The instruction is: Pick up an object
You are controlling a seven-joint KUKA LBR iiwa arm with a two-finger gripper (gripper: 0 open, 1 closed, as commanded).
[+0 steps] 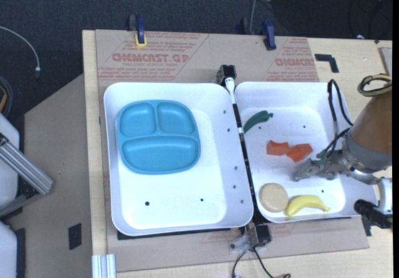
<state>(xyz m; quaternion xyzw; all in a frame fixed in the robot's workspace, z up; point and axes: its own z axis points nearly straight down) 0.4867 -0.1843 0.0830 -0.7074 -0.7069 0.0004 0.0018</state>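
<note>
Pincer [300, 174] hangs low in the right bin [283, 99], just beside the orange piece [288, 149]; its state I cannot tell. Near it lie a banana [307, 204], a beige disc [274, 196] and a green piece [257, 119]. The left bin [174, 211] holds a blue divided plate [159, 137].

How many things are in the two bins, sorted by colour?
Blue: 1, divided plate
Green: 1, green piece
Orange-red: 1, orange piece
Tan: 1, round cookie
Yellow: 1, banana
Total: 5
</note>
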